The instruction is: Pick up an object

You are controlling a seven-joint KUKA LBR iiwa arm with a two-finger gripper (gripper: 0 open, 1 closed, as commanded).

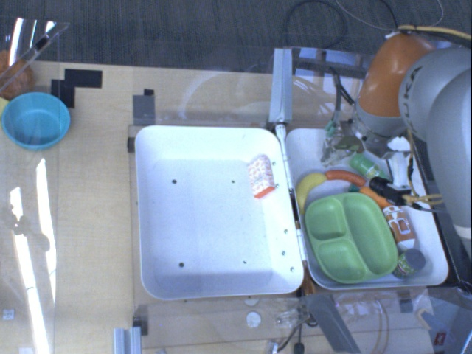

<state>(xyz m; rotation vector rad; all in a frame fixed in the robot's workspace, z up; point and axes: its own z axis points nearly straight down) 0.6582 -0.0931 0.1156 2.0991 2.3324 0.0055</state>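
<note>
My gripper (336, 144) hangs low over the back left corner of the right bin (436, 271), under the orange band of the arm (391, 72). Just in front of it lie a green object (366, 165), an orange carrot-like piece (345, 175) and a yellow fruit (309, 186). A green divided plate (348, 236) fills the bin's front. Along the right wall lie a small bottle with an orange label (399, 224) and a grey cap (413, 259). In the left bin (192, 271), a pink, white and orange packet (259, 177) lies near the right wall.
A blue bowl (35, 121) stands on the bench at far left, with black brackets (74, 84) behind it. A metal post (280, 87) rises behind the gap between the bins. Cables loop above the arm.
</note>
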